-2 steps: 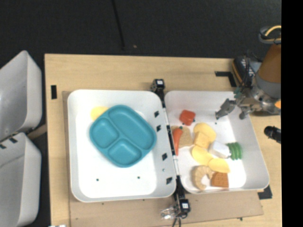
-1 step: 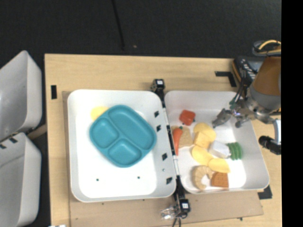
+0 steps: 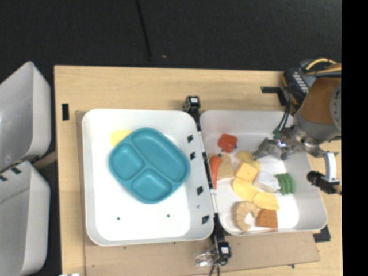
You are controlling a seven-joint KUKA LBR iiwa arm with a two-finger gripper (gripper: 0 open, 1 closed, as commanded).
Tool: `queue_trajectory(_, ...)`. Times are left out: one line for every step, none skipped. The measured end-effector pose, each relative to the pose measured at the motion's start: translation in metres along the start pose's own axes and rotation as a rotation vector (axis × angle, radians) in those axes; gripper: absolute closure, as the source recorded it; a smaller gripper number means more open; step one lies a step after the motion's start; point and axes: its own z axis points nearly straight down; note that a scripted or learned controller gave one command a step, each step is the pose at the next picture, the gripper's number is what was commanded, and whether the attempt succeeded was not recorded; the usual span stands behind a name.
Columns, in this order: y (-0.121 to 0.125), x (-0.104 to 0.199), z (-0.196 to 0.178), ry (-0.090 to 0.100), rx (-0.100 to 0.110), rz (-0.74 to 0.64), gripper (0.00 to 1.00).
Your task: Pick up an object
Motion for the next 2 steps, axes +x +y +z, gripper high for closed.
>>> queue_trajectory(0.001, -0.001, -0.013, -0.002, -0.005, 0.002, 1.00)
queue_trajectory(0.005, 0.001, -0.077, -0.001, -0.007, -0.005, 1.00)
